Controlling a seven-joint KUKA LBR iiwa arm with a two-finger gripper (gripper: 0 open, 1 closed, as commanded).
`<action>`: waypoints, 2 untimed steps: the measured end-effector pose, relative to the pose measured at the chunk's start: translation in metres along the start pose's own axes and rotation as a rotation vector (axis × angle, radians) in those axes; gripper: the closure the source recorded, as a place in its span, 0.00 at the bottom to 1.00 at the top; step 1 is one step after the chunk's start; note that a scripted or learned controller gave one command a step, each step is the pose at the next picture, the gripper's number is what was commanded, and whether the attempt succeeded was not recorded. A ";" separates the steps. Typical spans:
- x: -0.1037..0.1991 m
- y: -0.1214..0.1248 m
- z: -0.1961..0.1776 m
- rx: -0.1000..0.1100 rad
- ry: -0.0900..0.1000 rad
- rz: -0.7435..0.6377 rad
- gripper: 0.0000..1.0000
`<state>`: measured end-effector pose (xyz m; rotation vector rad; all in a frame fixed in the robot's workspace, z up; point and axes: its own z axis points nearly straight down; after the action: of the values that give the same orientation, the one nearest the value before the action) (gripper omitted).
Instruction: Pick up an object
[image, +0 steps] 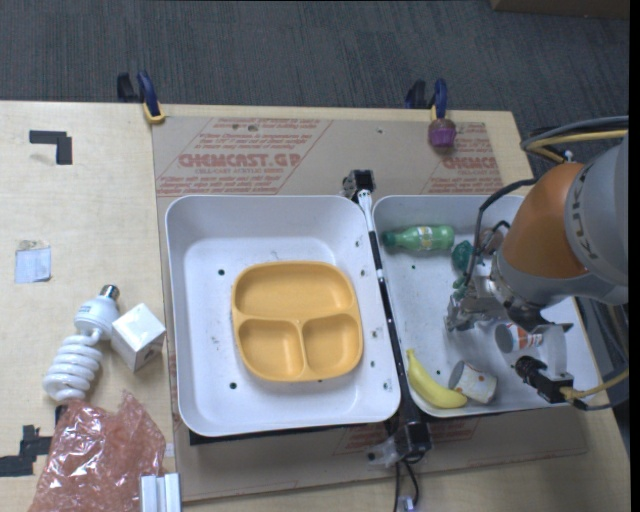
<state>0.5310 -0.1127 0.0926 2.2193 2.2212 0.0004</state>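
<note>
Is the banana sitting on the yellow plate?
No, the banana lies in the right bin, near its front left corner, while the yellow plate sits in the left bin.

Right bin (560, 402) partly covered by the arm (575, 225), its right wall hidden from the far corner down. Gripper (466, 312) seen from above in the right bin, too dark and cluttered to make out. Dark green object (462, 255) half tucked under the wrist, shape unclear. White container with a red mark (520, 338) overlapped by the gripper housing, label too small to read. Pink plastic bag (95, 455) cut off by the bottom edge. Cable (405, 480) below the bins also cut off there. Small purple thing (442, 132) on the surface (90, 210) too small to identify.
</note>
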 end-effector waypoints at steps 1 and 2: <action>0.018 -0.054 0.000 0.002 0.001 0.003 0.00; 0.011 0.002 0.000 0.000 0.000 -0.001 0.00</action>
<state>0.5335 -0.1020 0.0926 2.2187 2.2223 0.0001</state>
